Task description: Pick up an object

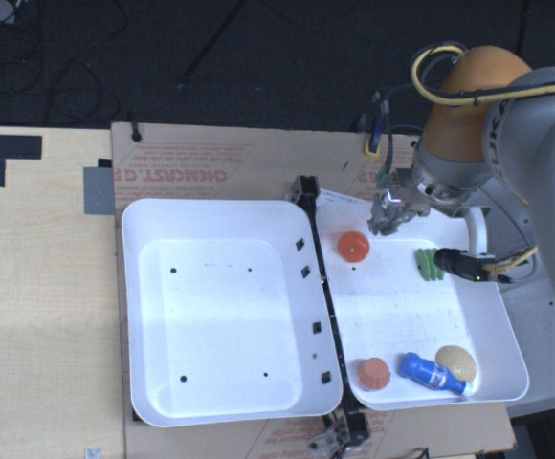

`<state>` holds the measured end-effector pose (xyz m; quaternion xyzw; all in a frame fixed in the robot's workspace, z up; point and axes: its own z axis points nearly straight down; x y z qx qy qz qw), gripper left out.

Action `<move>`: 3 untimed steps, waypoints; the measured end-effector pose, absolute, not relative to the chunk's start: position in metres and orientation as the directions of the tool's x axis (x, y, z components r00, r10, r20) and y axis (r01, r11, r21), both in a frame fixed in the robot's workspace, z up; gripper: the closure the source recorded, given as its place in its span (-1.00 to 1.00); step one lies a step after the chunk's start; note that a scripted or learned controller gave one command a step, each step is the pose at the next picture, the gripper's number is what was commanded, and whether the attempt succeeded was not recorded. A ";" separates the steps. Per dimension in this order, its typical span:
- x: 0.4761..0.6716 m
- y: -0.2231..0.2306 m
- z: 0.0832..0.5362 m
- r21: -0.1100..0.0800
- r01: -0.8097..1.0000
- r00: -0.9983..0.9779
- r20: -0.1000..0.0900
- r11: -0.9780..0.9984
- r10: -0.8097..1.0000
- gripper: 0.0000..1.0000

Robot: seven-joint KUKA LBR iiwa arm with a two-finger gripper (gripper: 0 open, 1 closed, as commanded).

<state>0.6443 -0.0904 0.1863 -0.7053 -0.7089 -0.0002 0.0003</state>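
Note:
My gripper [385, 222] hangs over the back of the right bin [407, 299], just right of and above an orange-red round object [353, 247]. Nothing shows between the fingers. A green object [429, 264] lies near the bin's right wall. At the front of that bin sit a salmon round object [374, 373], a blue bottle [432, 372] and a tan ball [455, 360], close together.
The left bin [144, 256] stands beside the right one, with a black divider [318, 295] between them. The grey arm with its orange band [474, 103] reaches in from the right over the right bin's back corner. Cardboard lies under both bins.

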 end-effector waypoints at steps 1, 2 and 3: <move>0.644 -0.093 0.195 -0.003 1.000 -0.003 0.001 0.003 1.000 1.00; 0.644 -0.094 0.204 -0.004 1.000 -0.005 0.001 0.005 1.000 1.00; 0.648 -0.096 0.122 0.012 1.000 0.000 -0.003 0.000 1.000 1.00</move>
